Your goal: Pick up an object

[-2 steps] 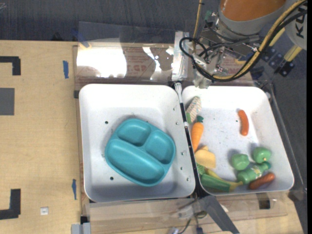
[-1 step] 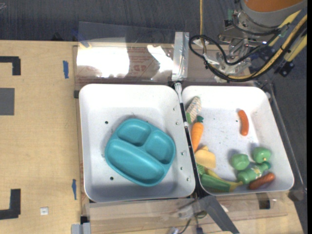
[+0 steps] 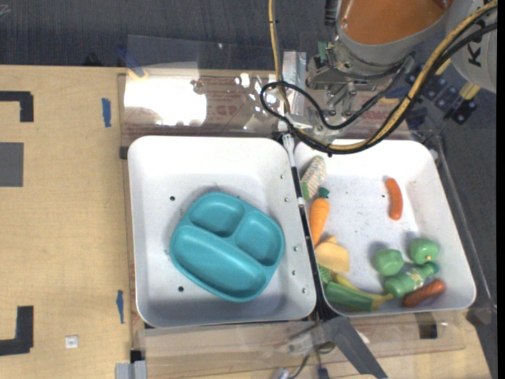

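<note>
The grey arm with its orange band (image 3: 394, 2) hangs over the far edge of the right-hand shallow white bin (image 3: 454, 212), trailing yellow and black cables. Its hand (image 3: 341, 101) sits above that bin's far rim, holding nothing; whether its fingers are apart or together I cannot tell, since the wrist and cabling crowd around them.

The left-hand white bin (image 3: 158, 172) holds a teal plastic divided plate (image 3: 227, 245), lying flat near the middle.

The right bin carries the toy food. A pale corn cob (image 3: 313, 176) lies against the left wall near the far end, with an orange plastic carrot (image 3: 318, 215) just below it and a yellow wedge-shaped piece (image 3: 332, 255) below that. A long green vegetable (image 3: 347, 293) lies along the near wall. A small orange-red sausage (image 3: 394, 198) rests alone, well apart from the rest. In the near right corner sit two green peppers (image 3: 388, 261) (image 3: 424, 249), close together, with a red-brown sausage (image 3: 424, 292) beside them

The bins stand on a light wooden bench (image 3: 55, 212)
</note>
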You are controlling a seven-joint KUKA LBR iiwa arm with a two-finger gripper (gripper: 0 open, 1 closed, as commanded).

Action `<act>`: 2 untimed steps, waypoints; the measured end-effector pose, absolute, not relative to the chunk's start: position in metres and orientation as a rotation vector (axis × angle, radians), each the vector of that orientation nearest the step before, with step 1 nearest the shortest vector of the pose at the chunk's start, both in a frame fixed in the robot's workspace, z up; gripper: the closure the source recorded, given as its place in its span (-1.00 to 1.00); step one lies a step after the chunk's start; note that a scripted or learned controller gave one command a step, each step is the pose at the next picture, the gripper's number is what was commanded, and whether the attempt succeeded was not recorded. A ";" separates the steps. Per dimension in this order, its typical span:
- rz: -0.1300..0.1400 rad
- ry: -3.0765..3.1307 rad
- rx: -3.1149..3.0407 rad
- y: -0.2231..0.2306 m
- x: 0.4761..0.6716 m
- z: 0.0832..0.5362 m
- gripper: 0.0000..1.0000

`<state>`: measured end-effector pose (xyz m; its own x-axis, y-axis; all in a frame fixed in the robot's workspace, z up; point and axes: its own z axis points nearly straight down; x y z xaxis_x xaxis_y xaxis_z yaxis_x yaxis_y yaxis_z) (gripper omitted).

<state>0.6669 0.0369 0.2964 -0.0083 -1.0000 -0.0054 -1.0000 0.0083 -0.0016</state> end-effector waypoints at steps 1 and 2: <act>-0.005 2.222 -2.197 0.038 0.669 0.311 1.00; -0.005 1.956 -2.447 0.002 0.668 0.317 1.00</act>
